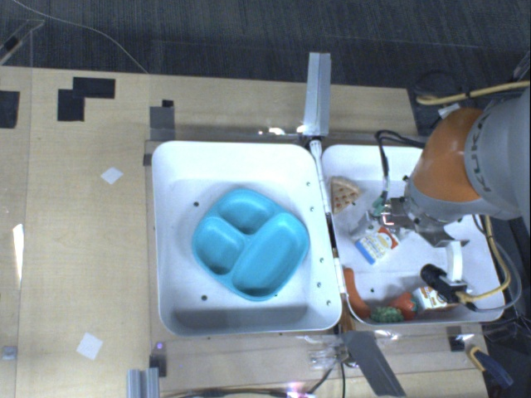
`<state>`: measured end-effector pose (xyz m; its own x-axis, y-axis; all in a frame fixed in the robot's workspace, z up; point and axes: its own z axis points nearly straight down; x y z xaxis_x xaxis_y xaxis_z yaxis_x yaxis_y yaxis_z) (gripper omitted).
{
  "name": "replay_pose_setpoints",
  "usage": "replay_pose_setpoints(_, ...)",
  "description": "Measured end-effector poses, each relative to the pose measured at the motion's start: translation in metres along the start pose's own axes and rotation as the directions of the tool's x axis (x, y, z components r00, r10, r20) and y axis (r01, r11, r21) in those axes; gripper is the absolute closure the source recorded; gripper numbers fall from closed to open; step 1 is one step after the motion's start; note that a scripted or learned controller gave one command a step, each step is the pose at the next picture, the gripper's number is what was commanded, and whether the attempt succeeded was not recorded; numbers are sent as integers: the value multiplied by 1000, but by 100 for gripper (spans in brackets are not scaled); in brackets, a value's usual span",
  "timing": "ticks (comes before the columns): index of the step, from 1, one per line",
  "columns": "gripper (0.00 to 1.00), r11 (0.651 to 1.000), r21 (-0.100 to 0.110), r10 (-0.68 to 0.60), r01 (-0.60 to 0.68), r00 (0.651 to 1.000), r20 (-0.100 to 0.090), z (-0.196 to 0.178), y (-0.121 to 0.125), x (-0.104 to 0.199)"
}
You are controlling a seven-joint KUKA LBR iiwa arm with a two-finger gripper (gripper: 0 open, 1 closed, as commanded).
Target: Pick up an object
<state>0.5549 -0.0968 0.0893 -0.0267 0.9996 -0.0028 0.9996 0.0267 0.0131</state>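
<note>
In the right bin (431, 152), my gripper (380, 216) hangs low over the bin's middle, at the end of the grey arm with the orange band (444, 166). Just below and touching it in the view lies a small white, blue and red carton (373, 246). A tan pizza-slice toy (344, 193) lies to the gripper's upper left. Along the bin's front edge sit a red sausage-like piece (349, 283), a green broccoli toy (383, 313), an orange-red piece (404, 303) and a small printed box (431, 298).
The left bin (174, 222) holds a blue divided plate (251, 243). A metal post (318, 94) stands behind the wall between the bins. Cables run around the arm at the right, one black part (440, 279) above the printed box.
</note>
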Motion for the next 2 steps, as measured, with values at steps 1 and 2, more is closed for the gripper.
replay_pose_setpoints(1,0,1000,-1,-20,20,1000,-1,0,-21,-9)
replay_pose_setpoints(2,100,1000,-7,-19,19,1000,2,-12,-19,-10)
